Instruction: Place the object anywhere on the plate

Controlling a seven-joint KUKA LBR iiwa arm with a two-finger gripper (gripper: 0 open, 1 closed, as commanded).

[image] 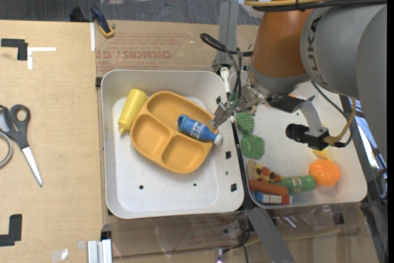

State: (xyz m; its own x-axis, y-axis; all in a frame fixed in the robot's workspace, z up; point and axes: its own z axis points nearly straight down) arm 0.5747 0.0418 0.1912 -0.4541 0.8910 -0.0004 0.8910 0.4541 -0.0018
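I see the small blue plastic bottle with a white cap (199,130) lying on the yellow three-compartment plate (161,143) (left bin (166,201)), near the plate's right rim; the gripper (225,113), fingers spread, hangs just beside it, holding nothing.

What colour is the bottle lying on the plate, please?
Blue with a white cap, in the camera view: bottle on the yellow plate.

We find open white floor in the left bin (123,194) below the yellow plate (169,132), whose middle is taken by a blue bottle (198,129), while a yellow bottle (130,109) crowds its left edge and the arm (295,40) overhangs the right bin (351,188).
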